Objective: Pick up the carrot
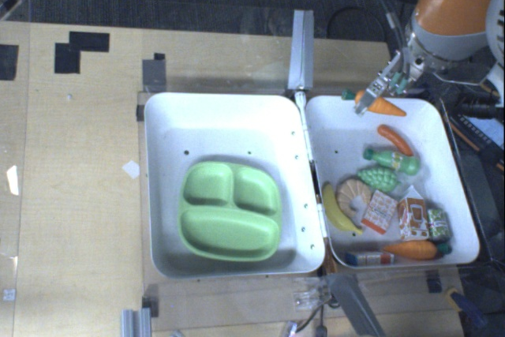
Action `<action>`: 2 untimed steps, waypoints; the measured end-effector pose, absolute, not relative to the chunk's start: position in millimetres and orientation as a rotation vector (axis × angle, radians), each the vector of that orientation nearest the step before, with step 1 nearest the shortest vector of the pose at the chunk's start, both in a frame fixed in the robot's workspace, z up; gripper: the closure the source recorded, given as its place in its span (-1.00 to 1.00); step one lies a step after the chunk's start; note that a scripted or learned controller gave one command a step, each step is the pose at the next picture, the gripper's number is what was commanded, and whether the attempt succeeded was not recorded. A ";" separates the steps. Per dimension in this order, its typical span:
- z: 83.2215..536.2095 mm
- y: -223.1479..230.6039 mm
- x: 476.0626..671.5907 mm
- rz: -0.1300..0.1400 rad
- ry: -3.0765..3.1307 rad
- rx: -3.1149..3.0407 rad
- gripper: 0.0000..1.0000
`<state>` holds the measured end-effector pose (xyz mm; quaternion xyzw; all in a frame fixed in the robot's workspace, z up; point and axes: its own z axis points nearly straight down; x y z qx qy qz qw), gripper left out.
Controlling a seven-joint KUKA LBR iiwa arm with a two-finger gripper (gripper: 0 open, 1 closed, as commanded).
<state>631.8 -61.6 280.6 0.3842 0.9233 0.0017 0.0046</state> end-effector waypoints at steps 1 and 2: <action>193.3 -71.8 655.8 0.003 2.863 1.279 1.00; 203.0 -38.7 626.4 0.005 2.964 1.021 1.00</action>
